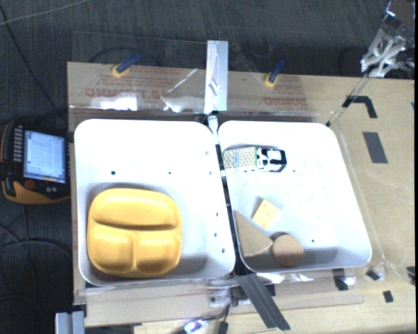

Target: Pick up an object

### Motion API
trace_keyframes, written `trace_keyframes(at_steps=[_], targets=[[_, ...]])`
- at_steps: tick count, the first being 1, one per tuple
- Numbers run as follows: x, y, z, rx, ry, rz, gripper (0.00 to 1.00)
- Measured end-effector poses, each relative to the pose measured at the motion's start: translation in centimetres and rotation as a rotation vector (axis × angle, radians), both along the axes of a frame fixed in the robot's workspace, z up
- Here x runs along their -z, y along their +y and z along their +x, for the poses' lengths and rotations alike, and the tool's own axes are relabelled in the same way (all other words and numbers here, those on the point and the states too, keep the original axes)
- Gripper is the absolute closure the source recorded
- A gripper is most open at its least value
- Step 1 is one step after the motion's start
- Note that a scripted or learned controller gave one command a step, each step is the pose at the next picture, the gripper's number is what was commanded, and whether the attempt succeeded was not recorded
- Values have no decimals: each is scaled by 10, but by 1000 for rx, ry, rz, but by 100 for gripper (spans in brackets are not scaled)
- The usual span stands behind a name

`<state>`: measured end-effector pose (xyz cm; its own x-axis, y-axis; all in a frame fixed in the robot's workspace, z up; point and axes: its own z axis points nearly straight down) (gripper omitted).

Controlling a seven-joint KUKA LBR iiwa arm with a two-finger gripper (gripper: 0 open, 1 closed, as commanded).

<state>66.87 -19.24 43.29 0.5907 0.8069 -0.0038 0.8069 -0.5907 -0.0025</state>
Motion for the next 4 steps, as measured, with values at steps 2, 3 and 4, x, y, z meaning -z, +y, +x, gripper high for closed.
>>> trace_keyframes(at_steps=[2, 3, 4], targets=[[-17, 2, 1, -4, 5, -2, 100], [28, 6, 0, -101, 0, 1, 100], [0, 11, -7, 112, -2, 1, 100]])
